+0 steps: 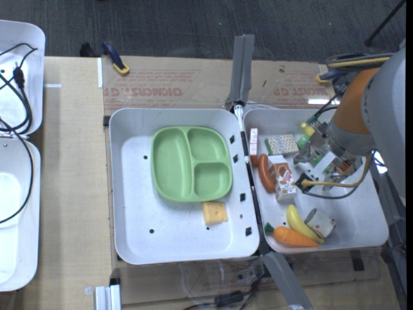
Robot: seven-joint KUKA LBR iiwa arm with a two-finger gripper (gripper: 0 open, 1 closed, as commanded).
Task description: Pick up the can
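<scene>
Currently the can [320,223] lies on its side at the lower right of the frame, beside one banana [298,221] and one carrot [294,237]. Whether the jaws of the gripper [308,168] are open or closed, I cannot tell. Best to descend straight over the can, clear of the banana; one green plate [191,163] sits centre frame.

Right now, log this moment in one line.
gripper: over right bin | can: lying by banana, not held | plate: left bin
</scene>
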